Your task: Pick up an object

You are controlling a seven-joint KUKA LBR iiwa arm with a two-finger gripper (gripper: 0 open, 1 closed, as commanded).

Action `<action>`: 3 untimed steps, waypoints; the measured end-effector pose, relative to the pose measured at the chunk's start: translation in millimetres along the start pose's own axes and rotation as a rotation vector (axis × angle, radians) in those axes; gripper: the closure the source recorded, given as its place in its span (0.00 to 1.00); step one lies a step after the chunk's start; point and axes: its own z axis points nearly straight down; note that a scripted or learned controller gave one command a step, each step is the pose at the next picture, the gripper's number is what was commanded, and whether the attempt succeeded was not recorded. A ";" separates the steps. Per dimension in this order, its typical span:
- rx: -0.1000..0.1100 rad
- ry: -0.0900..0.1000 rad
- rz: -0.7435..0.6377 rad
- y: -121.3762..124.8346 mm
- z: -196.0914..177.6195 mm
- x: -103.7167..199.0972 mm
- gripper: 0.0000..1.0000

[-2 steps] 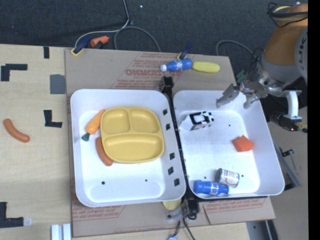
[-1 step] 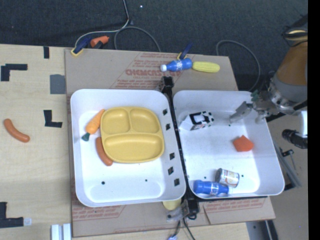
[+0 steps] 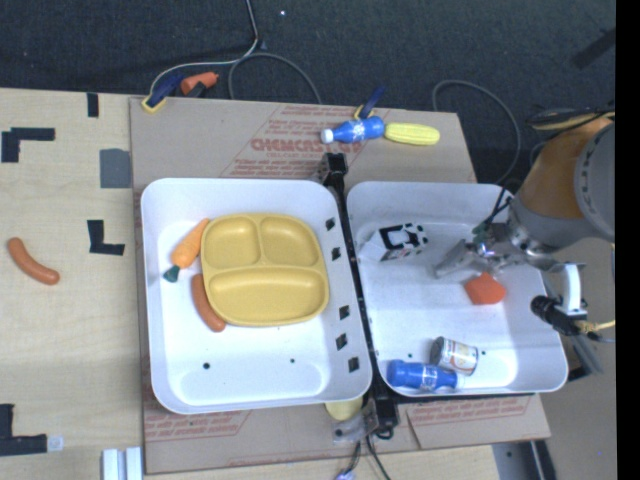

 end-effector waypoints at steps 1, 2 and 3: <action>-0.008 -0.002 0.000 -44.0 -7.1 -1.7 0.00; -0.008 -0.005 0.001 -42.9 -17.0 -3.3 1.00; -0.008 0.007 -0.015 6.9 -109.5 152.5 1.00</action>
